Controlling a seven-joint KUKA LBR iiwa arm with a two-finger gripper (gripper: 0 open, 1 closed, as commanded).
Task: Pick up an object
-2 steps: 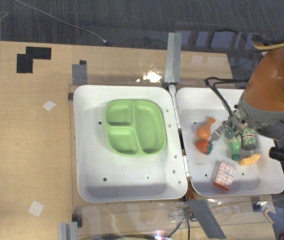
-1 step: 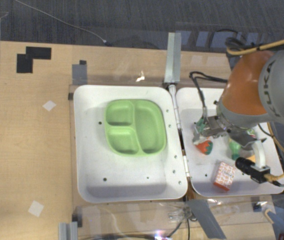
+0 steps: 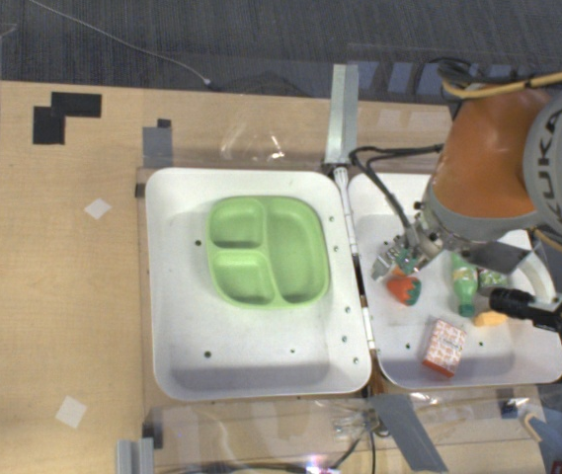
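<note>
1. Pale wood makes up the bench [image 3: 53, 304], and on it two shallow white bins sit side by side: the left bin [image 3: 177, 354] carries a green divided tray [image 3: 266, 250], and the right bin [image 3: 547, 358] holds the loose objects.

2. Candidate objects all lie in the right bin: a small red-orange piece [image 3: 405, 288] with a green tip toward the bin's left side, a green bottle-like item [image 3: 465, 286] just to its right with a yellow bit [image 3: 491, 318] beside it, and a patterned box [image 3: 444, 348] nearer the front edge, apart from the others.

3. The grey arm with its orange band [image 3: 488, 156] reaches in from the right, and the gripper [image 3: 401, 261] hangs low over the bin, just above and touching or nearly touching the red-orange piece.

4. Whether the gripper is spread or closed cannot be told from this slanted view; nothing is visibly held between its tips.

5. The step in hand appears to be the descent and grasp on the red-orange piece, since it lies directly under the tool.

6. To do this well, the tips should straddle the piece across its narrow side, centred on its body rather than its green end, so it does not squirt out on closing.

7. The descent should stop just short of the bin floor, so that the tips do not jam against it.

8. The bin's left wall stands near, so the approach is best kept vertical, with no sideways sweep that could push the piece against the wall or nudge the green bottle-like item.

9. Lifting should be straight up and slow, so a weak hold would show early.
</note>
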